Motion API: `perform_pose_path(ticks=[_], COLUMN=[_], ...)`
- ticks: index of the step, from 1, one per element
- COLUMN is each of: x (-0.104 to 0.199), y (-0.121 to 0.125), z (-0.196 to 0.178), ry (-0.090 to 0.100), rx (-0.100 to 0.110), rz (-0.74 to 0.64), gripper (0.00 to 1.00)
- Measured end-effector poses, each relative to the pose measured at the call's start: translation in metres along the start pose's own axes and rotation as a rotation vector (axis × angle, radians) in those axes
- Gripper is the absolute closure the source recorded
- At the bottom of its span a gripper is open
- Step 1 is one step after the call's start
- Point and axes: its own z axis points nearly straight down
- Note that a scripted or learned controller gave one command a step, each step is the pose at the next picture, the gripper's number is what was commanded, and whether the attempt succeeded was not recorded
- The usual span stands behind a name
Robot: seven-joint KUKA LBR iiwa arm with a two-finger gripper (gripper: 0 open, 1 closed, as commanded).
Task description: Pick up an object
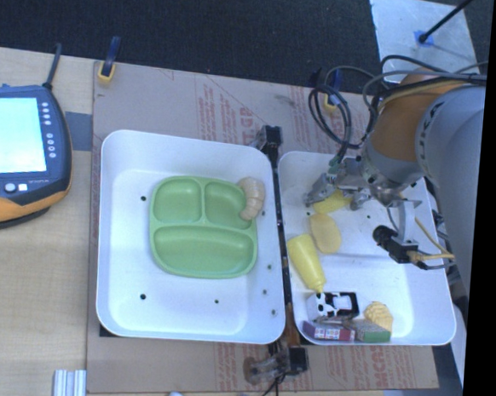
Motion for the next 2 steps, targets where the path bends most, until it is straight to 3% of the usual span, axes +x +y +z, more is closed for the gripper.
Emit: perform_pose_path(ticks=[2], x=[0.0091], y=[0.0093], z=[0.0017], ry=[0.002], rx=[0.011], rz=[0.002], gripper=[0.0])
